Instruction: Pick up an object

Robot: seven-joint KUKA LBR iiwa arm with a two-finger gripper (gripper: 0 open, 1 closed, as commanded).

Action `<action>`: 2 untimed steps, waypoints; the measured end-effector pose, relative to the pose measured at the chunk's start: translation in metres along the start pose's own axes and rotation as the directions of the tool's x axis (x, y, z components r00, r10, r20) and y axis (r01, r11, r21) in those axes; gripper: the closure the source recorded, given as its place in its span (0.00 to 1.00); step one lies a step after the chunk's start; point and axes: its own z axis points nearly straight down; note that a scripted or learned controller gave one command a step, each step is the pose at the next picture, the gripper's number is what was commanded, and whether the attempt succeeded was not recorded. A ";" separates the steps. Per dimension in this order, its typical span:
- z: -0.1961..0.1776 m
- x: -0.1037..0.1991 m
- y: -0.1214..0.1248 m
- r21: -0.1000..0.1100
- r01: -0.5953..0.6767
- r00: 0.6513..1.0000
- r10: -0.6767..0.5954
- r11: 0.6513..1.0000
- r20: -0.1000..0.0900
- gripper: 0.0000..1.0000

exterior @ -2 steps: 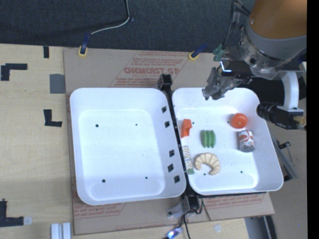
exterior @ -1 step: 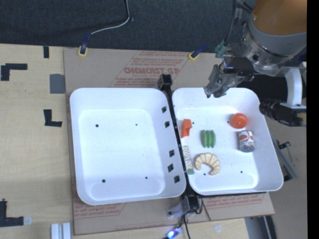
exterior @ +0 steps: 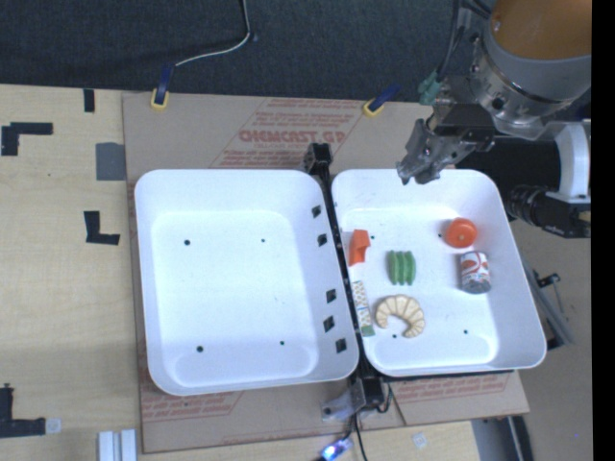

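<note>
Two shallow white bins side by side on a cardboard sheet point(exterior: 288, 133): left bin point(exterior: 231, 353), right bin point(exterior: 500, 349). Grey arm with orange band point(exterior: 543, 12) reaching in from the right. Claw point(exterior: 421, 169) hanging over the right bin's far rim, fingers close together, nothing between them. Along that bin's left wall, a bottle with orange cap point(exterior: 358, 279). Near the middle, a croissant point(exterior: 401, 314) just below a green pepper point(exterior: 402, 267). Toward the right, a small can point(exterior: 474, 271) just beneath an orange ball point(exterior: 460, 231).
</note>
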 end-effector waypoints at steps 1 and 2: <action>-0.010 0.000 0.000 0.001 0.000 1.000 0.000 1.000 0.001 1.00; 0.184 0.013 0.014 0.015 -0.002 1.000 0.002 1.000 -0.002 1.00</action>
